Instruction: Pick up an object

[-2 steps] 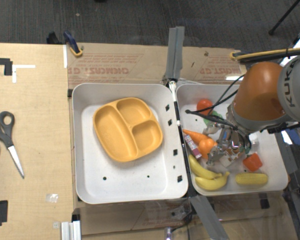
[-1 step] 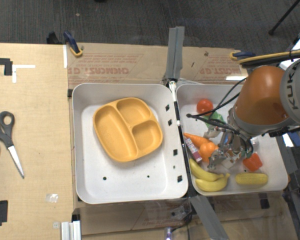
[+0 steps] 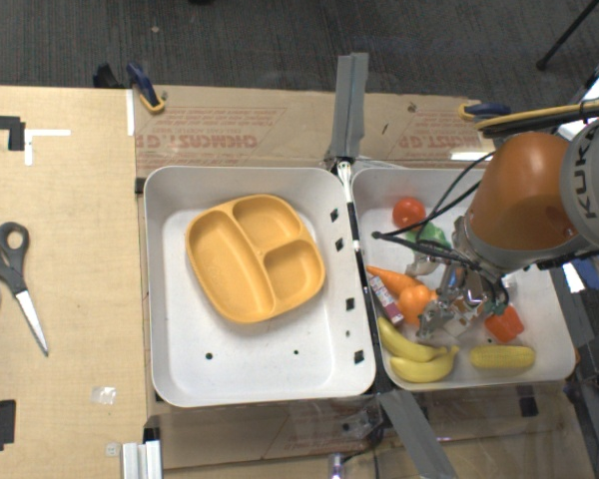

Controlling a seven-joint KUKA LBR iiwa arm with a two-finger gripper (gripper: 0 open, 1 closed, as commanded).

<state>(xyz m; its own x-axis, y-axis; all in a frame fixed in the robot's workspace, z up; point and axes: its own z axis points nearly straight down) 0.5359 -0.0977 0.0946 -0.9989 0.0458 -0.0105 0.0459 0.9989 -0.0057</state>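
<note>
The right bin (image 3: 549,367) holds several toy foods: a red tomato (image 3: 408,211), a green piece (image 3: 435,236), a carrot (image 3: 397,277), a small orange (image 3: 416,301), two bananas (image 3: 415,355), a yellow oblong piece (image 3: 502,357) and a red block (image 3: 505,323). My gripper (image 3: 447,314) is lowered into this bin, between the orange and the red block and just above the bananas. The arm's orange band (image 3: 519,193) and cables hide part of the bin behind it.
The left bin (image 3: 170,347) contains a yellow divided plate (image 3: 257,257). Scissors (image 3: 16,279) lie on the bench at far left. A grey bar (image 3: 350,103) stands behind the wall where the bins meet.
</note>
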